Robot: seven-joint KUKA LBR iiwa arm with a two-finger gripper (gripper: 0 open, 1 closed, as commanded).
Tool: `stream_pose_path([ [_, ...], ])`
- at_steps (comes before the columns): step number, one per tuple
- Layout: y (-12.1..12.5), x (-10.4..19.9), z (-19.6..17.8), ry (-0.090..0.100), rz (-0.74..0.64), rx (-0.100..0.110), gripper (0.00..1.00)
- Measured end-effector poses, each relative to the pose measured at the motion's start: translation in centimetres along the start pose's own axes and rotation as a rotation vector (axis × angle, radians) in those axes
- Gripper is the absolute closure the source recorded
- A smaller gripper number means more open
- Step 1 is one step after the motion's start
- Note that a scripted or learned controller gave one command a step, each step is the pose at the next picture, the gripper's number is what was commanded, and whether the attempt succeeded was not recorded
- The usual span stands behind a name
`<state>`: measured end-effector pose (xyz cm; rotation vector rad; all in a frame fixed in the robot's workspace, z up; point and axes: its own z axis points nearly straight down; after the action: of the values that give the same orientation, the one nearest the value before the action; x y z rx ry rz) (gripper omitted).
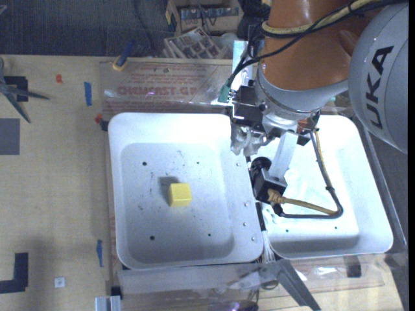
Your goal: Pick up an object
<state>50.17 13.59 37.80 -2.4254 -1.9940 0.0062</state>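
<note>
Orange-banded arm (305, 31) half hides the hand (242, 141) — grip cannot be told — yellow block (180, 194) apart

Matt yellow block (180, 194), smooth white plastic bin (123, 173)

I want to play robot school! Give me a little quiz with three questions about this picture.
1. True or false: the yellow block lies in the bin on the view's left.
2. What colour is the band on the arm? A) green B) orange C) blue
3. Is the claw touching the yellow block or apart from it?

Key: 1 true. 2 B. 3 apart; it is up by the rim between the two bins.
</note>
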Motion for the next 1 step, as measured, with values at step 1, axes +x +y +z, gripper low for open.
stream_pose_path([
  [1, 0.0, 0.01, -0.01, 0.0, 0.0, 0.0, 0.0],
])
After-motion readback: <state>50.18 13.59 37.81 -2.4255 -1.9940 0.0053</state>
